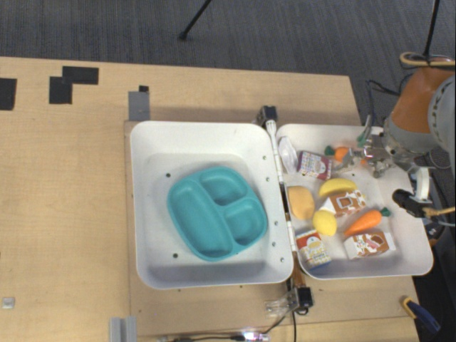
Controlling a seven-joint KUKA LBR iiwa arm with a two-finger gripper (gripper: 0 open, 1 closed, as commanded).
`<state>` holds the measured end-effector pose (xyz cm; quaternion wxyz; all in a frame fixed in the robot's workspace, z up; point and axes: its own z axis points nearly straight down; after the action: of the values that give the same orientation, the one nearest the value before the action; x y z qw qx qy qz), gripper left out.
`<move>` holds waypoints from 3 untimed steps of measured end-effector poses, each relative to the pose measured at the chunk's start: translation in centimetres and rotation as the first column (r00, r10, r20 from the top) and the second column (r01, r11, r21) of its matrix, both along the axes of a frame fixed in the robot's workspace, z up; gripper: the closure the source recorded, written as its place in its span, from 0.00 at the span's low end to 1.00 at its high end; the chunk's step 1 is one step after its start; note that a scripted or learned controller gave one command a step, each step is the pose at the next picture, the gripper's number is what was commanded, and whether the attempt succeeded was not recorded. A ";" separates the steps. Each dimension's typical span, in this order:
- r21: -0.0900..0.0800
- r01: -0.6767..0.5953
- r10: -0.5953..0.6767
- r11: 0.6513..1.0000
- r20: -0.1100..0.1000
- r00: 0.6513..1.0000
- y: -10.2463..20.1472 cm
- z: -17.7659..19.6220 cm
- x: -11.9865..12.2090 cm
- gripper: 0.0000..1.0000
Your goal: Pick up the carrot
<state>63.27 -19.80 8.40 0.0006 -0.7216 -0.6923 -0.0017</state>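
The carrot [363,221], orange with a green stub at its right end, lies slanted in the right bin [420,262], between two small juice cartons. My gripper [370,152] hangs over the bin's far right part, well above the carrot in the view and apart from it. Just left of the gripper sits a small orange and green toy [340,152].
Around the carrot the right bin also holds a banana [337,186], a lemon [325,223], a tan bread-like piece [301,202], cartons [369,244] and a purple packet [311,164]. The left bin [142,191] holds a teal divided plate [217,212]. A black part [412,201] sticks in at the right rim.
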 end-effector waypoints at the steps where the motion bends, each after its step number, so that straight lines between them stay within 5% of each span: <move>1: 0.009 0.141 -0.140 0.990 -0.050 0.989 0.1 -0.1 3.2 0.00; 2: 0.005 0.135 -0.135 0.991 -0.034 0.990 0.3 0.9 3.5 1.00; 3: 0.004 0.133 -0.133 0.991 -0.039 0.990 0.3 0.8 3.4 0.00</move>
<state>66.71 -19.54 9.24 0.0160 -0.7660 -0.6425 0.0099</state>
